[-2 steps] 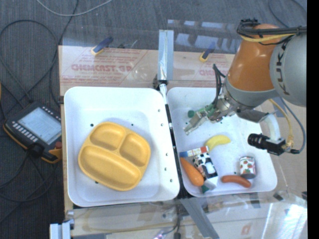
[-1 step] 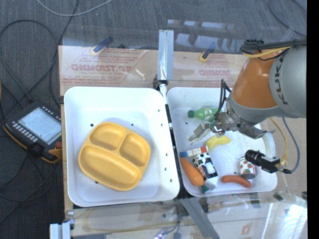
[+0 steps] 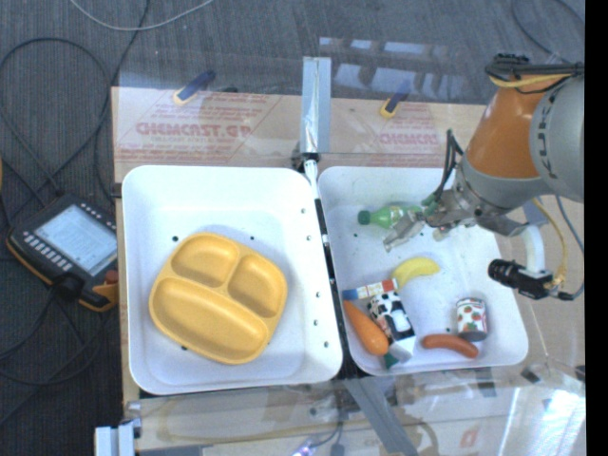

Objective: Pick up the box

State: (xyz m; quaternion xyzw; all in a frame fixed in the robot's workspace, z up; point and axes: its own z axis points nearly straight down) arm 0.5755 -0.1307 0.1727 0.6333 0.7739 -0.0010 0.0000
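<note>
Surface: you see two white bins [image 3: 142, 350] on a bench over dark carpet.
Box [image 3: 372, 292]: right bin, near-left, long axis left-right beside the carrot [image 3: 366, 328].
Gripper [image 3: 407, 228]: spread apart, grasping nothing, by the green bottle [image 3: 387, 217].

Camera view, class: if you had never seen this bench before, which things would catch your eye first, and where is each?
The big yellow divided plate lying in the left bin stands out most. Next comes the arm's orange band at the upper right, with the gripper over the right bin near a green bottle. Along that bin's near side sit a banana, carrot, cow-patterned box, sausage and small can.
</note>
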